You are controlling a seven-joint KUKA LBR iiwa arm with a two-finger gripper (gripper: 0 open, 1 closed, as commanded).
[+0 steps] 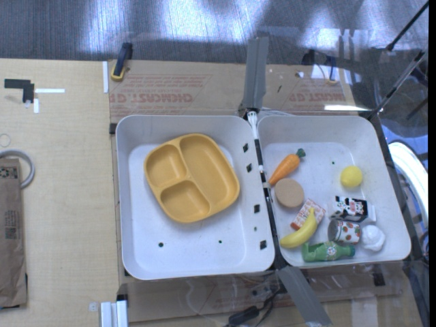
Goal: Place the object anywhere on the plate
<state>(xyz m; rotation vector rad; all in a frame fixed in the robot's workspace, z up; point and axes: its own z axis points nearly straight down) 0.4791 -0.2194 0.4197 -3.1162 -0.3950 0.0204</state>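
Observation:
A yellow plate (192,177) with three compartments lies in the left bin (136,251), tilted a little, with nothing on it. The right bin (381,148) holds the toy foods: an orange carrot (285,168) with a green top, a tan round disc (289,193), a yellow banana (301,231), a small red-and-white packet (304,212), a yellow lemon (351,176), a black-and-white carton (350,208), a red-spotted can (345,231), a white round item (372,238) and a green bottle (328,251) lying on its side.
A divider ridge with black clips (257,182) runs between the two bins. A brown cardboard sheet (177,87) lies behind the bins. On the bench at far left sit a brown paper bag (10,230) and a grey ring (24,165).

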